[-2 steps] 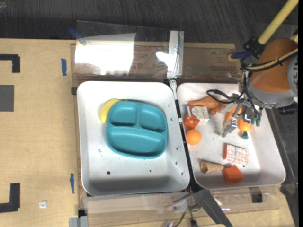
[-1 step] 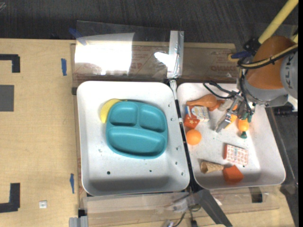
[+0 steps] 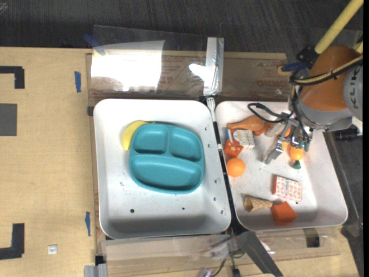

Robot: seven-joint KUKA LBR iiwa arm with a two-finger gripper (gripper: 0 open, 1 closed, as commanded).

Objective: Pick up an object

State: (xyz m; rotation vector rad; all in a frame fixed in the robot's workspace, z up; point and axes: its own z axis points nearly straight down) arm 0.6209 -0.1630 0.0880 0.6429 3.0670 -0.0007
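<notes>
My gripper (image 3: 275, 151) hangs over the middle of the right bin (image 3: 331, 178), open, with nothing between its two metal fingers (image 3: 268, 155). Just right of it lies a small orange fruit with a green stem (image 3: 296, 154). To its left are a small white carton (image 3: 242, 137), a red fruit (image 3: 232, 149) and an orange ball (image 3: 235, 167). An orange carrot-shaped piece (image 3: 252, 124) lies at the back. In front are a pink patterned box (image 3: 286, 188), an ice-cream cone (image 3: 258, 202) and an orange-red cube (image 3: 283, 212).
The left bin (image 3: 109, 172) holds a teal divided plate (image 3: 167, 157) lying over a yellow piece (image 3: 132, 133). The arm's orange band (image 3: 328, 79) and black cables (image 3: 271, 113) overhang the right bin's back right corner. A ridge (image 3: 219, 154) divides the bins.
</notes>
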